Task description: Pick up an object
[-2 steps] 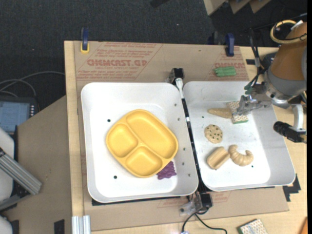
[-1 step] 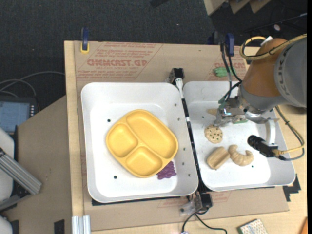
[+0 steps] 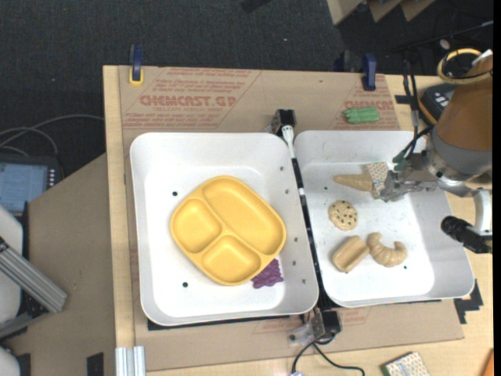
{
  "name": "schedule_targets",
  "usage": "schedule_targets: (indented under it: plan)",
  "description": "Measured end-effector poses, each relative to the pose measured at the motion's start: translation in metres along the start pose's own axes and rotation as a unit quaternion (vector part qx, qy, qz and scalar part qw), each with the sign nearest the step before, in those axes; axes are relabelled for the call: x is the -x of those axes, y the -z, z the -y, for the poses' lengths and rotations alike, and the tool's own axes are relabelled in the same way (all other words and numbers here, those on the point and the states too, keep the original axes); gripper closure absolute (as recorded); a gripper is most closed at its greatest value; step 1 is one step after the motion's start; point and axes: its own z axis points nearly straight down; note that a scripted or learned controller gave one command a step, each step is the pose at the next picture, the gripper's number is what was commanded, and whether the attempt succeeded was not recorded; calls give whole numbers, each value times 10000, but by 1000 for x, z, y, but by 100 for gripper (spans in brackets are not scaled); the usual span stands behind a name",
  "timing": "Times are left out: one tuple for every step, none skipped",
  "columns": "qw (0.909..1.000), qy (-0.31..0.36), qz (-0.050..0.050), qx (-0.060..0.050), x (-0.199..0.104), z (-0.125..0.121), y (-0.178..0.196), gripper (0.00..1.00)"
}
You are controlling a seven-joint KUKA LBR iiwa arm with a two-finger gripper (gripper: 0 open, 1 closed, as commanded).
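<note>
From the overhead camera, 2 white bins sit side by side on the bench. The left bin [image 3: 149, 210] carries a yellow 3-compartment plate [image 3: 227, 229] near its middle, with a purple grape bunch [image 3: 268, 274] touching the plate's edge toward the bin's near right corner. The right bin [image 3: 446, 284] holds 4 toy foods: an ice cream cone [image 3: 356, 182] lying on its side near the far edge, a chocolate-chip cookie [image 3: 343, 214] just below it, and a bread roll [image 3: 349, 253] beside a croissant [image 3: 387, 250] nearer the front edge. The gripper [image 3: 388, 188] hangs low at the cone's wide end, touching or just beside it; whether its fingers are spread or pressed together I cannot tell, and nothing is visibly between them. The cone looks the likeliest target. It is probably light, hollow, stiff plastic with a smooth tapered body, so it may slip or roll out of a pinch; the wide end, taken across its width, seems the surest hold. A green object [image 3: 362, 116] lies on the bench beyond the right bin.
</note>
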Motion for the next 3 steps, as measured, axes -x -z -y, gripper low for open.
schedule_targets:
  plan:
    - [10000,42,-30,-48,-60,-11,-57,100]
    - [10000,18,-16,-26,-56,-11,-54,0]
    - [10000,27,-8,-3,-64,-36,-72,0]
